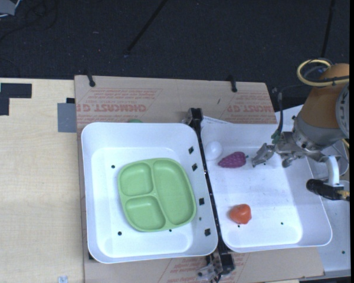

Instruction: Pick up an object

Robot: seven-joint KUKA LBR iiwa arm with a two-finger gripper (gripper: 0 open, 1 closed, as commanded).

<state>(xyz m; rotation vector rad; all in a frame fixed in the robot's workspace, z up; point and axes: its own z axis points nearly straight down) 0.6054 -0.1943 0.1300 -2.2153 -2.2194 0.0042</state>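
My claw (275,156) hangs over the right bin (295,232), metal fingers spread wide, gripping nothing. Just to its left lies a bumpy purple lump (232,160) beside a smooth white ball (213,150); a rounded red-orange piece (241,213) sits nearer the front. Left bin (100,217) — a glossy green three-part plate (156,194).

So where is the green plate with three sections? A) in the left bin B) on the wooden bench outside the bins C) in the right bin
A: the green plate lies flat in the left bin, while the right bin holds the purple thing and the red thing.
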